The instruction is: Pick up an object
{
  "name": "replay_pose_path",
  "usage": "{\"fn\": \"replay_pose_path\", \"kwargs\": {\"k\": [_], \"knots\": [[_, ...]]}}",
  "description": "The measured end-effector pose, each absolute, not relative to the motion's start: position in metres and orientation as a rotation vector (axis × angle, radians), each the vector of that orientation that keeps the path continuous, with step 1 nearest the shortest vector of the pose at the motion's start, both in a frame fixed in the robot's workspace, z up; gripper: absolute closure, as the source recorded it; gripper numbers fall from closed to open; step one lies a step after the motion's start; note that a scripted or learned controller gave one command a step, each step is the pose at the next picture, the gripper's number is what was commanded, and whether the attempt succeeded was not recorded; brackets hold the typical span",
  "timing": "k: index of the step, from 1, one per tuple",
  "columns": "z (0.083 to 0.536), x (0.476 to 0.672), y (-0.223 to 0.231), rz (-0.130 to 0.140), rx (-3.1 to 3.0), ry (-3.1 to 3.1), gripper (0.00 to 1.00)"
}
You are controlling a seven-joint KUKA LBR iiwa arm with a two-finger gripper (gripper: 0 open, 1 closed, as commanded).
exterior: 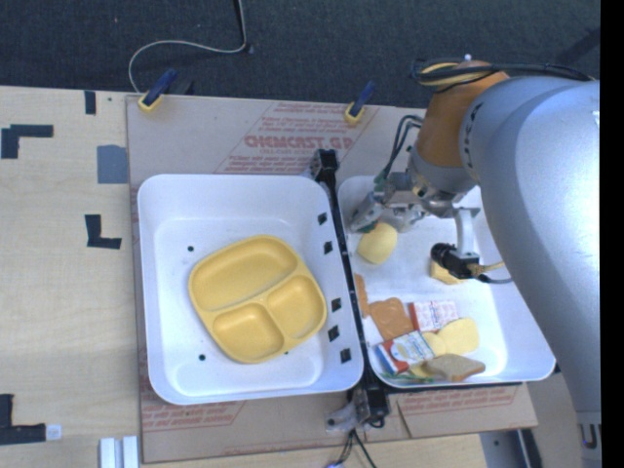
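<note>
Leftmost, we see the wooden surface [58, 291] with a sheet of printed cardboard [283, 135] clamped over it, probably so that the bins do not slide when the arm presses into them. On that sheet stands the left bin [161, 261], and a yellow divided plate [255, 297] lies flat in its middle, turned at a slant and well apart from the arm. Touching the left bin along its side is the right bin [512, 344], where the small things are gathered. A pale yellow rounded lump [378, 245] rests near the wall the bins share. Toward the near edge an orange slab [388, 315], a white and red packet [436, 313], a yellow piece [458, 337] and a tan piece [454, 366] lie crowded together, some overlapping. The gripper [395, 211] hangs over the far part of this bin, just above the rounded lump. We judge the lump to be the object the program is after, since it sits apart from the heap and is the easiest to reach. We cannot tell whether the gripper is open or closed, nor whether it touches the lump, because it points away from us and its own body covers its tip. Rightmost, the grey arm [546, 183] bulks large, is cut off by the frame, and hides the bin's far right corner. What lies under the crowded pieces is also hard to make out.
</note>
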State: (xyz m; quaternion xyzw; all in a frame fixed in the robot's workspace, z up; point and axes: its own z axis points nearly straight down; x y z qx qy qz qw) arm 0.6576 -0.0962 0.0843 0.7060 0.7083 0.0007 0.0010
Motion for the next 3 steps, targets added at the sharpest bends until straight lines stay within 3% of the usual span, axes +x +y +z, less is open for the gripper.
{"fn": "replay_pose_path", "kwargs": {"k": [2, 3], "knots": [[0.0843, 0.6681, -0.0969, -0.004, 2.218, 2.225, 0.0], [0.0935, 0.6668, -0.0968, -0.012, 2.221, 2.228, 1.0]]}}
